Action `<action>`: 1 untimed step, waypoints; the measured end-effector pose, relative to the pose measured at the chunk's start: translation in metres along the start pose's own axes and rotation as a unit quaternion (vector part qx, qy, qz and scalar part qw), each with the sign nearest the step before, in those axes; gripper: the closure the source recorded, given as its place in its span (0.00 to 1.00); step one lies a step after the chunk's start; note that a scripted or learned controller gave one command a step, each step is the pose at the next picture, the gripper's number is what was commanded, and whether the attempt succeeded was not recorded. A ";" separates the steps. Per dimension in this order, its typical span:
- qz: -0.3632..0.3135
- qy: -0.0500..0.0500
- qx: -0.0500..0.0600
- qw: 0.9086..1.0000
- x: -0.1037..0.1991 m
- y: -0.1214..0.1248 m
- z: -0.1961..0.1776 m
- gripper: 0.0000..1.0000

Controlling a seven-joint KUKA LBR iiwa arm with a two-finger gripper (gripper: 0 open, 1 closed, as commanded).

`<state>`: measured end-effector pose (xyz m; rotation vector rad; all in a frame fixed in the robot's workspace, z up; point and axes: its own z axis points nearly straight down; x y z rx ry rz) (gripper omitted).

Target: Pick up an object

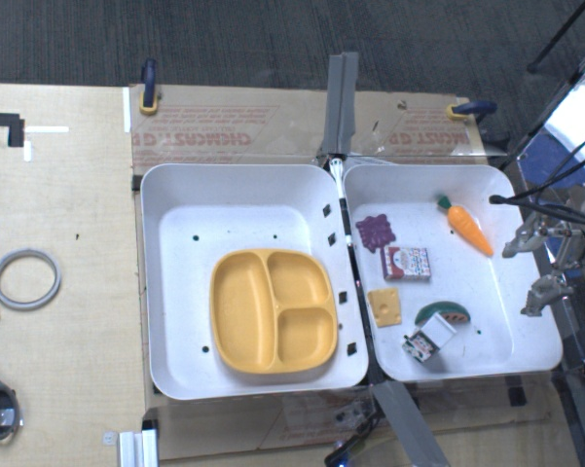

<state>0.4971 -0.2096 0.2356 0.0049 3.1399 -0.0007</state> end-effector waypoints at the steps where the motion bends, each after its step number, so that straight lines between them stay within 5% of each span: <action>1: 0.202 0.000 0.000 0.979 -0.060 0.041 0.075 0.00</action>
